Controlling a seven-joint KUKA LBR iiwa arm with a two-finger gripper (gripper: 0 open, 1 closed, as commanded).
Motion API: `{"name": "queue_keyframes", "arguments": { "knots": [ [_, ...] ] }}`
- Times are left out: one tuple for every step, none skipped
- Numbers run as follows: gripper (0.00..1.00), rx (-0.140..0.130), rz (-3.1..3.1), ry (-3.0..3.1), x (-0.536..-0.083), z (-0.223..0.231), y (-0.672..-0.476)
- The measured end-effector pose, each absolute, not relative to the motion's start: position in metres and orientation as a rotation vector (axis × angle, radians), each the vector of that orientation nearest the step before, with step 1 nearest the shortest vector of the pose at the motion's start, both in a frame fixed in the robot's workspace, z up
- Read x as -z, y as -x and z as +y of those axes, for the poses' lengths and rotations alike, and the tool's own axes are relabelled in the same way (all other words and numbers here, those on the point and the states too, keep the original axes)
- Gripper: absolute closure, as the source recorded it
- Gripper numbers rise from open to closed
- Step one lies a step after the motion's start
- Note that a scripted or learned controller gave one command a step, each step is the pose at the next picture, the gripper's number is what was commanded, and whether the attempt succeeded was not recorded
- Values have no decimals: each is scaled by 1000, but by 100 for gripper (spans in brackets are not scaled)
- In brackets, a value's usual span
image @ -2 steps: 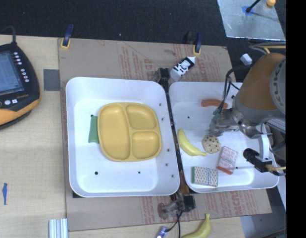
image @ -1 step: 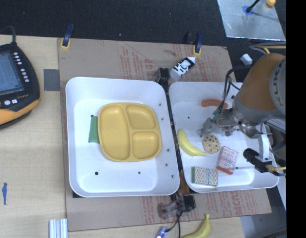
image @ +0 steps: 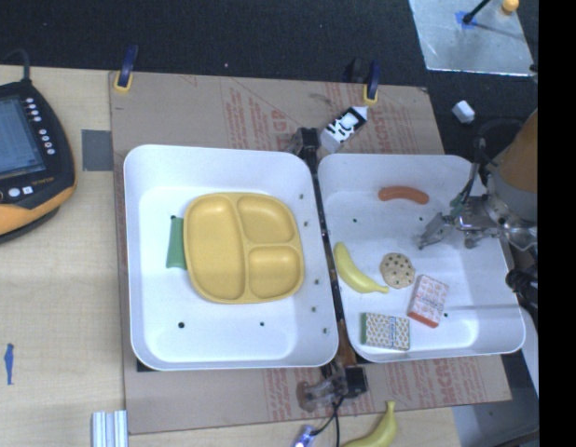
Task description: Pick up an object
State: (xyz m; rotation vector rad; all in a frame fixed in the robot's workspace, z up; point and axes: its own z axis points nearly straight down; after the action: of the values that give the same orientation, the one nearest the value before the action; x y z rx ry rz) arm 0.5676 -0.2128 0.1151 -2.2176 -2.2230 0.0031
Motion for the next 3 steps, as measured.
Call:
{"name": "queue_keyframes", "arguments": {
  "knots": [
    [0, -1, -2225, 2215, -132, -145, -621],
    [0, -2, -2226, 2216, -104, -165, -656],
    [0, 0, -2225, 2215, -193, -85, -657]
  ]
}}
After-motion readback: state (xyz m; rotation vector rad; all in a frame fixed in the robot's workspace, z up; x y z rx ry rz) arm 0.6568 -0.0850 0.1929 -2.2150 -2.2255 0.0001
